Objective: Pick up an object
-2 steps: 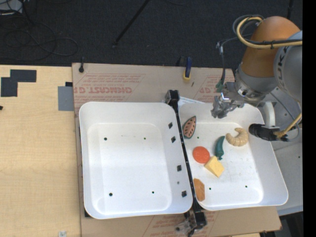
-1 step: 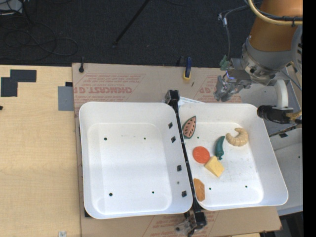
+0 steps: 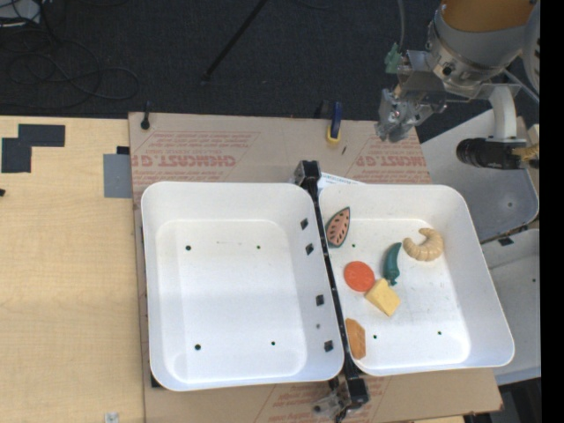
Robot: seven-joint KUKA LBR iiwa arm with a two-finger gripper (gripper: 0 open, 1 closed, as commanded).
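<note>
Gripper (image 3: 398,120) up high at upper right, above the cardboard sheet (image 3: 220,152) behind the bins, well apart from every object; fingers too dark and small, cannot tell whether open or closed, nothing seen between them. Above it one grey wrist with orange band (image 3: 486,3). Two white bins side by side on the cardboard: left bin (image 3: 167,236), right bin (image 3: 480,324). Six objects, all in right bin, one of each: croissant (image 3: 424,245) toward right side; green pepper (image 3: 391,263) just left of croissant, close but apart; orange-red disc (image 3: 359,277) near middle; yellow wedge (image 3: 382,299) just below disc, touching or nearly touching pepper tip; watermelon slice (image 3: 338,226) near left wall, upper part; orange-brown bread piece (image 3: 355,337) against left wall, low down. One row of black clips (image 3: 319,300) along the seam between bins. One blue-and-yellow clamp (image 3: 335,123) on cardboard's far edge. Wooden bench (image 3: 62,280) on left.
</note>
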